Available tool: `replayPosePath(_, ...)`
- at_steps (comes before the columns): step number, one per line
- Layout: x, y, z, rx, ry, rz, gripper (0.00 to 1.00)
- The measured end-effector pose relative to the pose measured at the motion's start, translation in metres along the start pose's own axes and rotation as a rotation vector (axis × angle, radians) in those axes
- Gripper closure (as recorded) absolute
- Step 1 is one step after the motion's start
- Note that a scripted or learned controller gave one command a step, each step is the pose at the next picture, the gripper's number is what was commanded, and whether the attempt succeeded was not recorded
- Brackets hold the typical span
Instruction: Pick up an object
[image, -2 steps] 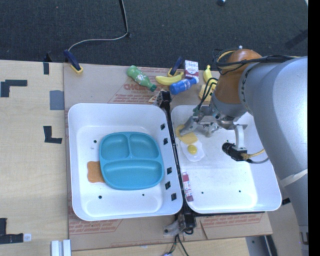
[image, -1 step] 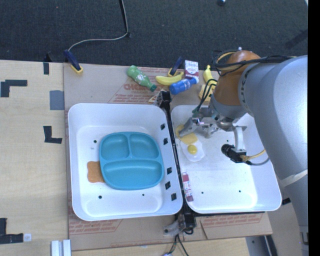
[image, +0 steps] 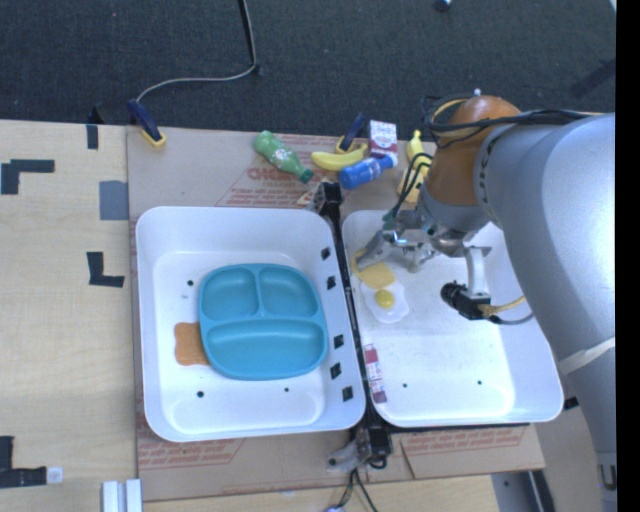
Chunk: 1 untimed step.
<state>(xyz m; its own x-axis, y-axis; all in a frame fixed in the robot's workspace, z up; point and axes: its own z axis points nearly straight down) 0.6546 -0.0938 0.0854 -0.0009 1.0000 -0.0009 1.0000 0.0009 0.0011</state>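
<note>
Down over the right-hand shallow white bin (image: 520, 395) hangs my gripper (image: 397, 248), near that bin's far left corner, with my grey arm (image: 545, 215) and its orange band (image: 462, 150) sloping in from the right. Whether my jaws stand apart or together I cannot tell; the metal parts there blur into one another. Just below them, on the bin floor, lies a flat pale yellow piece (image: 377, 275), and beside that a small round yellow object (image: 385, 298) resting on something translucent. Neither one sits between my jaws as far as I can see. A black cable fitting (image: 463, 298) hangs off my wrist to the right of these.

Beside it, the left-hand shallow white bin (image: 165, 390) carries a blue plastic plate with three compartments (image: 263, 321), and a flat orange piece (image: 189, 344) pokes out from under the plate's left edge.

Beyond the bins, on the cardboard, lie a green plastic bottle (image: 280, 156), a yellow toy banana (image: 338, 158), a blue bottle (image: 362, 172) and a small white carton (image: 383, 135).
</note>
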Motion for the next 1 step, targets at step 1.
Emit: replayPosePath(1, 0.0005, 0.0141, 0.0003, 0.0, 0.001, -0.001, 0.0)
